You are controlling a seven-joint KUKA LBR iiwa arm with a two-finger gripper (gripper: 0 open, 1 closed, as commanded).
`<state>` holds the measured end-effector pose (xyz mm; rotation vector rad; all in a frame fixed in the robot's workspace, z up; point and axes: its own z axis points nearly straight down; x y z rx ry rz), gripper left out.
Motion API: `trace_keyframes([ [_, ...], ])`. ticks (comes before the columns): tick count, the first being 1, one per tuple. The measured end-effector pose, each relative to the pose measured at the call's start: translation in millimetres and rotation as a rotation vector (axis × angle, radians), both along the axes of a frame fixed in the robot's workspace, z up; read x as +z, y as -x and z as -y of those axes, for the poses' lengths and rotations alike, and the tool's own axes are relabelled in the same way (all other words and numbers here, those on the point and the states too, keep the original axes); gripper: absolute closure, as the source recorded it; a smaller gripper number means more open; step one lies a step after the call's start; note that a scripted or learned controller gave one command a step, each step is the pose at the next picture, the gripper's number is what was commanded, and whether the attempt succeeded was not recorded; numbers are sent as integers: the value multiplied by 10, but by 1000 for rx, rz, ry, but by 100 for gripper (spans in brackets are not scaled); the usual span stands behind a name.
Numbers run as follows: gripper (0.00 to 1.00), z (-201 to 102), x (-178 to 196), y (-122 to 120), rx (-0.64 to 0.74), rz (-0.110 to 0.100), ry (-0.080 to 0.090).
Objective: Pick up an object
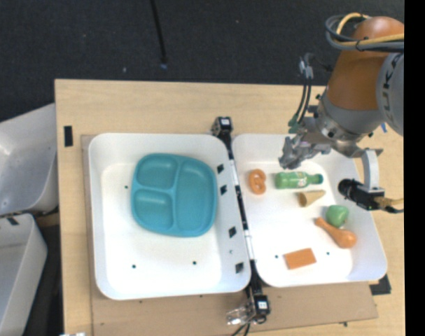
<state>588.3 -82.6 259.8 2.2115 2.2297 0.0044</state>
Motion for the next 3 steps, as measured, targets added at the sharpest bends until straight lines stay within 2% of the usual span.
trace_keyframes([
  [1, 100, -594, 17, -113, -1, -1, 1],
  [2, 100, -1020, -39, -346, -3, 0, 2],
  [3, 100, -1534, 13, -467, -2, 0, 1],
])
